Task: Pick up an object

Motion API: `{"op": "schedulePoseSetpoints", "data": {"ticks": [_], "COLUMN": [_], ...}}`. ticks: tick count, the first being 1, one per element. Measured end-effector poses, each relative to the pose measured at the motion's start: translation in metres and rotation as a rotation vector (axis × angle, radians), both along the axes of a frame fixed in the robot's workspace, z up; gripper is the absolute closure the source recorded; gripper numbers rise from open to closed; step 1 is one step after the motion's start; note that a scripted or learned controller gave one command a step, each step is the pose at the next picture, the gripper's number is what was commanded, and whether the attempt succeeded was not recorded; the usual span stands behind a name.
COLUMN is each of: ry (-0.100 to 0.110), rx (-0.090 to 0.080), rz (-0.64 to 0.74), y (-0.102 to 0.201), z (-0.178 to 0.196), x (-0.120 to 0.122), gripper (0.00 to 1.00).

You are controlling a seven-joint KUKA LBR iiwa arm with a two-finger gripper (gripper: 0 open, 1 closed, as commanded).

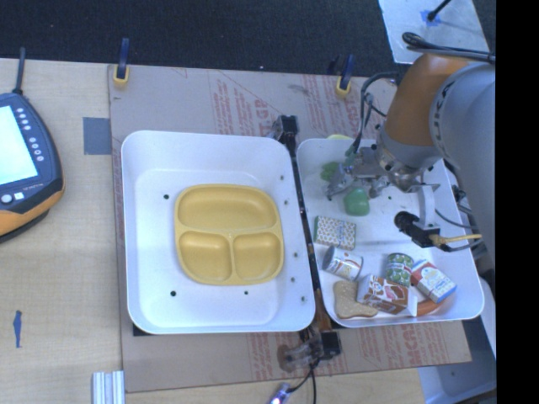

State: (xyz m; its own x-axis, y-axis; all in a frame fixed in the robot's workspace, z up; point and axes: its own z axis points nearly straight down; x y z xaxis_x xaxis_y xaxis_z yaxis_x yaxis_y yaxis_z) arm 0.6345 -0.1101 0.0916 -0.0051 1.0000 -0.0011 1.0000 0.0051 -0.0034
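Camera view: claw over green object

A single fixed camera looks down at a slant on the worktop, taking in both white bins from moderate height.

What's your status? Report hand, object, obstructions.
Hand low in right bin, over green object; grasp unconfirmed. Patterned packet, can and cartons close by. Yellow tray in left bin.
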Motion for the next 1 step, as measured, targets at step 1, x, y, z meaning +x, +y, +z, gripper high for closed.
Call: {"op": "schedulePoseSetpoints", "data": {"ticks": [1], "ry": [-0.001], "rx": [0.001], "rz": [-0.001], "y": [0.0139], "z": [0.0004], "x": [0.0216], "gripper": [0.0]}}
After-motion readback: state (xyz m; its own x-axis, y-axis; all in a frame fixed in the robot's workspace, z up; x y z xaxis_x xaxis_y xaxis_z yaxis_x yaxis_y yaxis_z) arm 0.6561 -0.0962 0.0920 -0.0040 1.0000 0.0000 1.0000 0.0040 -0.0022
